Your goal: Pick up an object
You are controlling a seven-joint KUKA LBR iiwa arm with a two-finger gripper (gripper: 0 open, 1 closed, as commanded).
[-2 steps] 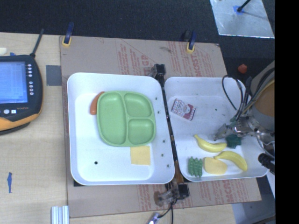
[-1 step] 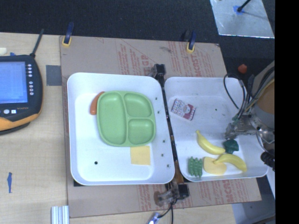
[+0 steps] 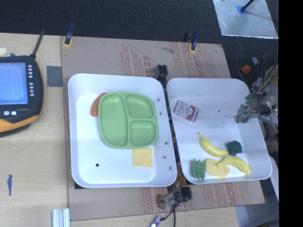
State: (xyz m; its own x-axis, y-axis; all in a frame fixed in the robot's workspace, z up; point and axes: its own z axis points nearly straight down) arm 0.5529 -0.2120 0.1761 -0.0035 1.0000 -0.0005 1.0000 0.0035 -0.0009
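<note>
My gripper (image 3: 245, 113) hangs over the right rim of the right bin (image 3: 213, 85), and nothing can be seen held in it. On that bin's floor lie a small pink and white packet (image 3: 185, 110), a yellow banana (image 3: 211, 147), a dark green broccoli piece (image 3: 234, 147), a second banana (image 3: 236, 163), a flat yellow piece (image 3: 216, 170) and green pea pods (image 3: 197, 169). The packet lies well to the left of the gripper. The other items cluster in the near half of the bin, below the gripper.
The left bin (image 3: 75, 141) holds a green divided plate (image 3: 128, 120), an orange sausage (image 3: 96, 104) tucked at the plate's left edge, and a yellow cheese slice (image 3: 142, 157). A control tablet (image 3: 16, 91) rests on the bench at far left. Clamps (image 3: 193, 41) pin the cardboard at the back.
</note>
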